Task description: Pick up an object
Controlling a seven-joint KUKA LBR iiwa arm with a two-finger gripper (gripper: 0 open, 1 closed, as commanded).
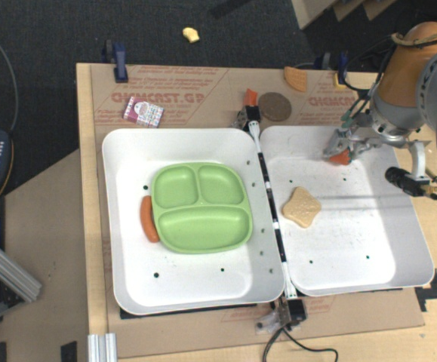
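Note:
My gripper (342, 149) hangs over the far side of the right bin (384, 274), and a small red-orange object (341, 157) shows between its fingertips. A tan, toast-like piece (301, 207) lies in the right bin's left half, well clear of the gripper. In the left bin (127, 164) sits a green divided plate (201, 207), with an orange sausage-shaped piece (149, 219) along its left edge.
On the cardboard behind the bins lie a brown disc (275, 106), a tan wedge (296, 78), a small pink-and-white packet (143, 111) and blue clamps (117, 60). A yellow scrap (191, 34) lies on the dark floor beyond. A black ridge (267, 194) separates the bins.

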